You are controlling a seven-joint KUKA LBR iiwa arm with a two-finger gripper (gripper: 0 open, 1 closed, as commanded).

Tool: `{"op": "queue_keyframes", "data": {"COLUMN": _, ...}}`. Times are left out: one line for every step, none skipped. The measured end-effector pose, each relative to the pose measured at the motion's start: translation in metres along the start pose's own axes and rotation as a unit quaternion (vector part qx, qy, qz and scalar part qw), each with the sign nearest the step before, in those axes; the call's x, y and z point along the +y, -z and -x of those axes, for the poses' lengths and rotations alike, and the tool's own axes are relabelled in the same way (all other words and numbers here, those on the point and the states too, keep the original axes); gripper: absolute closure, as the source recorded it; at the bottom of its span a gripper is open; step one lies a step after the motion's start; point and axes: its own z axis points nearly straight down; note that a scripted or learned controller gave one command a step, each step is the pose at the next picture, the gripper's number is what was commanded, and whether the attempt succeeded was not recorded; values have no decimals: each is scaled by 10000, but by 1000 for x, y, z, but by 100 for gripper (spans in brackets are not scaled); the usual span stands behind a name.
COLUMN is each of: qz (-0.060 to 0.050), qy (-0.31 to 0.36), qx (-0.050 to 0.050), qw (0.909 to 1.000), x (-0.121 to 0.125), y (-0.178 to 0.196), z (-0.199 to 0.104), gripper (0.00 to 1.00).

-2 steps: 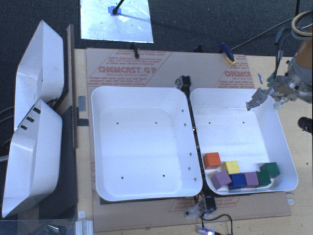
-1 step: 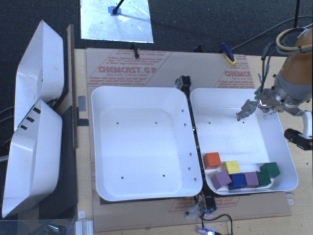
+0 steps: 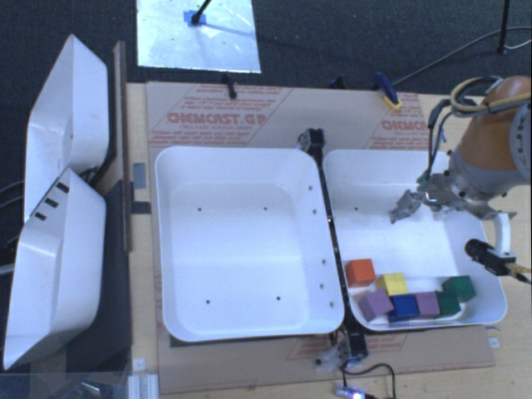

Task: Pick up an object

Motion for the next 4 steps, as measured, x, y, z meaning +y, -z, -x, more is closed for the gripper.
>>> {"op": "queue_keyframes", "data": {"qz": 6, "qy": 1, "qx": -1, "qw": 10000, "x": -1, "y": -47, "z": 0, "gripper": 0}}
{"op": "queue_keyframes", "data": {"qz": 29, "qy": 0, "qx": -7, "qw": 10000, "x": 1, "y": -34, "z": 0, "gripper": 100}}
{"op": "queue_keyframes", "data": {"qz": 50, "qy": 4, "qx": -10, "qw": 10000, "x": 8, "y": 27, "z": -2, "gripper": 100}}
{"op": "queue_keyframes", "data": {"qz": 52, "qy": 2, "qx": -11, "qw": 10000, "x": 6, "y": 90, "z": 2, "gripper": 100}}
